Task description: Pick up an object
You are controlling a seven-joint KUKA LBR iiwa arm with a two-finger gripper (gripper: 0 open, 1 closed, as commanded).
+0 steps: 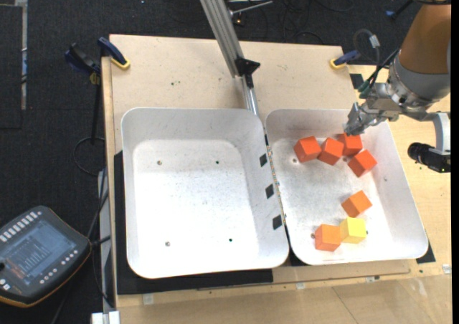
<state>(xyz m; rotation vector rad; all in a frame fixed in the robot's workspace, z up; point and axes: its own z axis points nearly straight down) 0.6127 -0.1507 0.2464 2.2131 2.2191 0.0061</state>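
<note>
Orange block (351,144) directly under tool (354,127), right bin (401,193).

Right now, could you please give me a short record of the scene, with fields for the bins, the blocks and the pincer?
bins: left bin and right bin, white, side by side
upper cluster: four orange blocks bunched together in the right bin
lone block: orange block further down, apart from the others
lower pair: orange block touching the yellow block
pincer: pincer low over the upper cluster's right end
grasp: no block seen held
</note>
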